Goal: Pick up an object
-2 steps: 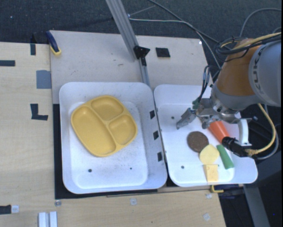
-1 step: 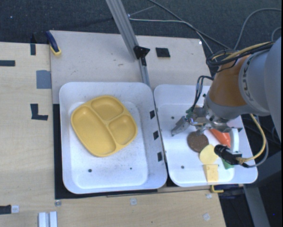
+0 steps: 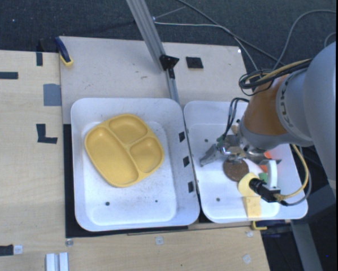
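Note:
My gripper (image 3: 213, 153) hangs low over the left half of the right bin (image 3: 214, 208), its grey tip pointing towards the bin's left wall. Just to its right lies a brown round object (image 3: 235, 170), partly under the wrist. A yellow object (image 3: 250, 195) lies near the bin's front right, with a white and green item (image 3: 271, 177) and a bit of orange (image 3: 264, 166) beside it. The grey arm with its orange band (image 3: 262, 114) covers the bin's back right. Nothing shows in the gripper.
The left bin (image 3: 95, 208) holds a yellow divided plate (image 3: 124, 148) at its middle. A slanted metal pole (image 3: 152, 35) comes down to the bench behind the bins. Cables (image 3: 259, 78) loop around the arm. A yellow and blue clamp (image 3: 63, 52) sits at the bench's back left.

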Action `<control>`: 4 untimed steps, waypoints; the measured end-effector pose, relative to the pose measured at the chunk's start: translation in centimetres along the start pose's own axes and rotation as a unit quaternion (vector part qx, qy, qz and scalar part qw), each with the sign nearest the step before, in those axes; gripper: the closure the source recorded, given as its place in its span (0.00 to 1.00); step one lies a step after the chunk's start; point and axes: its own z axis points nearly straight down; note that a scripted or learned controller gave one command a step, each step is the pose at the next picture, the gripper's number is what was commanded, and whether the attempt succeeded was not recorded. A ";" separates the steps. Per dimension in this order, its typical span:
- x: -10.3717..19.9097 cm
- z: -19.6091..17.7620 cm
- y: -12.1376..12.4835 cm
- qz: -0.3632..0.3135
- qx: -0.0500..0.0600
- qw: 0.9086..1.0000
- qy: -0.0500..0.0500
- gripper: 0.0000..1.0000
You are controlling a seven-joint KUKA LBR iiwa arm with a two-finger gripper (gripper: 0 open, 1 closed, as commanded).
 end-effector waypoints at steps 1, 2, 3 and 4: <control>0.2 -1.3 0.3 -0.002 -0.003 1.000 0.001 1.00; 0.3 -5.2 0.3 -0.001 0.003 1.000 0.003 1.00; 0.3 -9.2 0.5 -0.001 0.003 1.000 0.003 1.00; 0.4 -11.9 0.5 -0.001 0.003 1.000 0.003 1.00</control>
